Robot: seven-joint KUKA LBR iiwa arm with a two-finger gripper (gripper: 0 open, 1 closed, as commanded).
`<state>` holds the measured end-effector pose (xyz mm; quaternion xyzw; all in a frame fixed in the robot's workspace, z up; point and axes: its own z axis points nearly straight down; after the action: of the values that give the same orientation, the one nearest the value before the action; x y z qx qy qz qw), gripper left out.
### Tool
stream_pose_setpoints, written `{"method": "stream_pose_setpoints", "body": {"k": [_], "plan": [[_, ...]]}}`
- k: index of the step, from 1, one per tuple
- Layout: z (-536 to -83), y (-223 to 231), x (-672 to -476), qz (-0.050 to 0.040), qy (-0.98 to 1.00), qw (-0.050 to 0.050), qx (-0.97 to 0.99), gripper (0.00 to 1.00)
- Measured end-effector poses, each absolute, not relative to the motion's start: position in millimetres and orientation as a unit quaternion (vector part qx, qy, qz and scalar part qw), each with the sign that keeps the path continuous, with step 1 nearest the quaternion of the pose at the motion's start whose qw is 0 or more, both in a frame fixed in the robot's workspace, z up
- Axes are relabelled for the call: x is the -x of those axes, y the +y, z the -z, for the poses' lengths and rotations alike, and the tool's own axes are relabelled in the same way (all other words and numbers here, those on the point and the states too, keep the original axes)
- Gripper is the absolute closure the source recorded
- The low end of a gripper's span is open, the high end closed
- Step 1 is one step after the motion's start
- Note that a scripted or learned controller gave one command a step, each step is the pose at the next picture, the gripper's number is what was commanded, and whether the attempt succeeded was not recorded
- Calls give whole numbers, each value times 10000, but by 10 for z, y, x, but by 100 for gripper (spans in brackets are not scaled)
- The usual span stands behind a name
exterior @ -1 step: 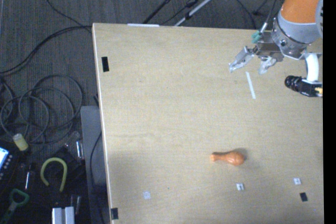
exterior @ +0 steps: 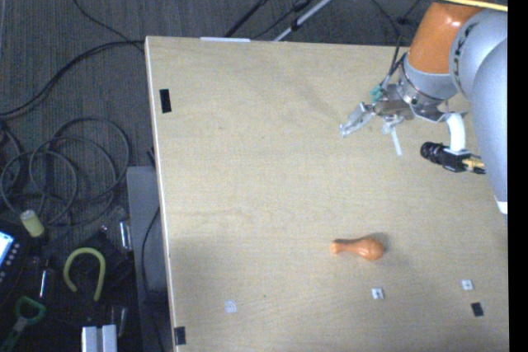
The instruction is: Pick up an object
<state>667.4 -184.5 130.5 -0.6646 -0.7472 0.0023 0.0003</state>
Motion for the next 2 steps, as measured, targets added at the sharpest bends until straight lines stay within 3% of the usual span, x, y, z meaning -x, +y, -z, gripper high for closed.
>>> {"method": "stream_pose_setpoints", "body": {"k": [1, 2], "plan": [[-1047, -2245, -6681, -20, -8133, -14, 5819, 0], [-846, -1914, -6689, -4, -8925, -6, 4511, 0]]}}
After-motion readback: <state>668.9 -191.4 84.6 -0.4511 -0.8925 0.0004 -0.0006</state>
